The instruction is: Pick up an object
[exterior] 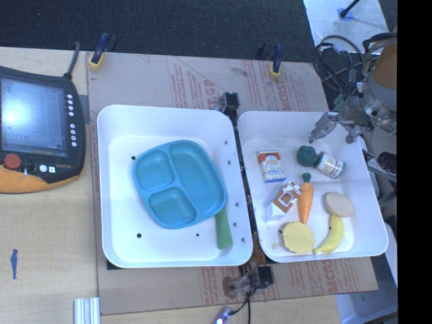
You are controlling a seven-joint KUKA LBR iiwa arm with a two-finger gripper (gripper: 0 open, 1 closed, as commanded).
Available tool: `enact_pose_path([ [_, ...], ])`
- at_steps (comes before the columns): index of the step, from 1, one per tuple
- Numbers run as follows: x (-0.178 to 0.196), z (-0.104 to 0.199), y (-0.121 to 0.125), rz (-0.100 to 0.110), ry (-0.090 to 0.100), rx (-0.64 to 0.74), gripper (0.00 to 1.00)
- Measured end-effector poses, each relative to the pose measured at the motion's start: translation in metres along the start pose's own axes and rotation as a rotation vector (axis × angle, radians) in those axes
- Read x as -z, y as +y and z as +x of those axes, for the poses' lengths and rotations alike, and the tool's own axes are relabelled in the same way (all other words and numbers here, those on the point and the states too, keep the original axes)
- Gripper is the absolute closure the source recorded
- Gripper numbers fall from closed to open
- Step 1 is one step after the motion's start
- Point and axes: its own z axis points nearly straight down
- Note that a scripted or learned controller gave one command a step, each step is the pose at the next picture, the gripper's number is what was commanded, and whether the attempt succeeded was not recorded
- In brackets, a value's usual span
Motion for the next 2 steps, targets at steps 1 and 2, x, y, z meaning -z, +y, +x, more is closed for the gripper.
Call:
enact_pose_path([
  [1,-0.119,-0.011,0.012,0.002,0.0,0.0,0.0],
  [2,-0.119,-0.011,-0.025,0.001,-0.001,0.001,0.0],
])
